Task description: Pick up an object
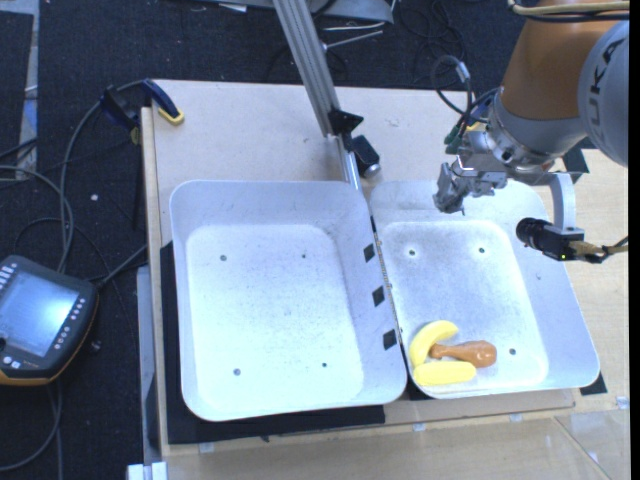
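Gripper (452,196) above right bin (560,298) far rim, finger state unclear. Toy drumstick (466,352), banana (432,339): likely light, rigid, slippery plastic; grasp drumstick mid-shaft.

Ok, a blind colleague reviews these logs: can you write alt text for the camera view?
A grey and orange robot arm's gripper hangs over the far edge of the right white bin. A yellow banana, a brown drumstick-shaped toy and another yellow piece lie at its near edge, beside the left bin.
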Robot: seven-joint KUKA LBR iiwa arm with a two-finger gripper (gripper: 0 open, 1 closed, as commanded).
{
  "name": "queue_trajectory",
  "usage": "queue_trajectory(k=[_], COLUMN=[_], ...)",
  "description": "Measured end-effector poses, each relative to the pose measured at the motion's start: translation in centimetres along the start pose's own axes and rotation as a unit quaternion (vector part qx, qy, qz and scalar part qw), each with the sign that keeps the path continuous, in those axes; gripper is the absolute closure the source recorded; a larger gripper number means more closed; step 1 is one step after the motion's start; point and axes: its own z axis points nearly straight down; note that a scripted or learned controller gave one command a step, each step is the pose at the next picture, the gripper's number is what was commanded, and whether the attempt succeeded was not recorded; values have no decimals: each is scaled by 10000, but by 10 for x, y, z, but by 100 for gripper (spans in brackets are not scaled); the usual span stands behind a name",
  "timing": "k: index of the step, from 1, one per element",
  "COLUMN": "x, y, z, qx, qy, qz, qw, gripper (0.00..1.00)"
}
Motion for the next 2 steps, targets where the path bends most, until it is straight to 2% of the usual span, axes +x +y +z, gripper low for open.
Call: queue_trajectory(k=[1, 2], x=[41, 100], y=[-11, -28], z=[14, 25], qx=[-1, -2], qy=[-1, 1], qz=[-1, -7], qw=[10000, 10000], gripper=[100, 100])
